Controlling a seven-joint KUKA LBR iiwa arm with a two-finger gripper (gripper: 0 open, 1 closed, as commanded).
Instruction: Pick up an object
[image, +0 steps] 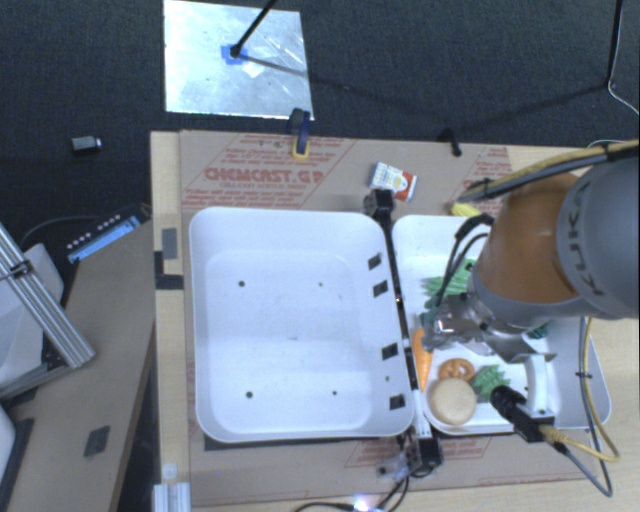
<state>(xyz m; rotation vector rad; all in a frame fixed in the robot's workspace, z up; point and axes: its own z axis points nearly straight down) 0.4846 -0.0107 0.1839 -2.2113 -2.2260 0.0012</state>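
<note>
The arm (545, 250) reaches over the right bin (412, 235) and covers most of it. The gripper (455, 330) is low in that bin, but I cannot tell what it is doing, because the arm hides it. At 6 o'clock from the gripper sits a pretzel (456, 369), and a bun (452, 402) is just below that. A carrot (421, 360) lies at 8 o'clock, by the bin's wall. Green leaves (491, 379) lie at 4 o'clock. The left bin (290, 325) is at 9 o'clock.

You see a round tan bun (452, 402), a pretzel (456, 369), an orange carrot (421, 357) and green leafy pieces (491, 379) crowded together in the right bin (420, 240).
</note>
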